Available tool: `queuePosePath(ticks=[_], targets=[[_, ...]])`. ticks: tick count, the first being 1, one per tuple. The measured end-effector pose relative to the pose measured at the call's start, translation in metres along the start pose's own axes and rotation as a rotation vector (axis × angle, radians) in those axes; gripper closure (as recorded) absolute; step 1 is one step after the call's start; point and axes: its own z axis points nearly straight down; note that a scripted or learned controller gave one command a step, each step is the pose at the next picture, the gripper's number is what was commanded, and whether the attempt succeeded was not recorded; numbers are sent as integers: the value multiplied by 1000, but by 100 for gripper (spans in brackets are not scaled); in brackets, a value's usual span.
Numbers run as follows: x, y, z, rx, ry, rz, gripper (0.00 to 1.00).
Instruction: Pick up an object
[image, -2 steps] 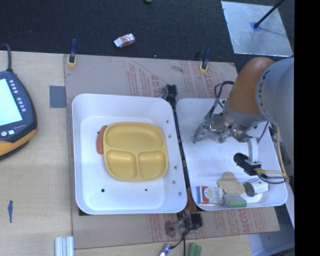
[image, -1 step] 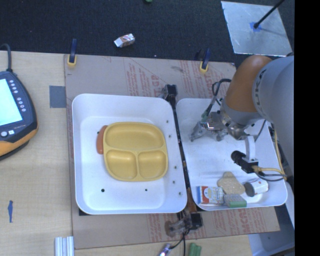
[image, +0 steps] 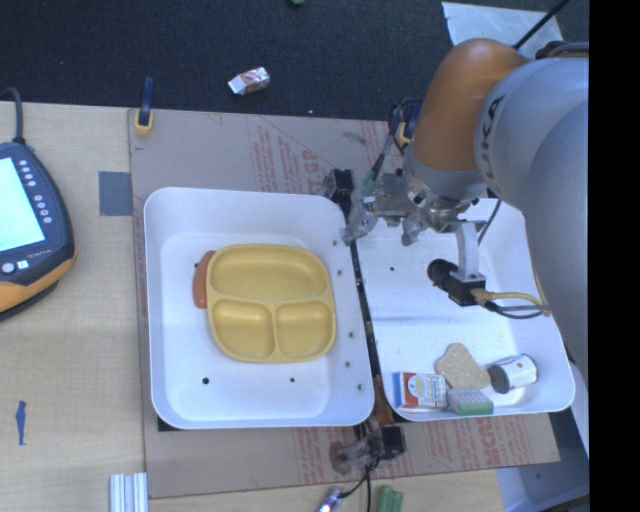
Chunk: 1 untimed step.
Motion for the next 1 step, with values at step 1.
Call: queuePosePath(ticks=[1], targets=[[-10, 12, 1, 1, -2, 2, 0]])
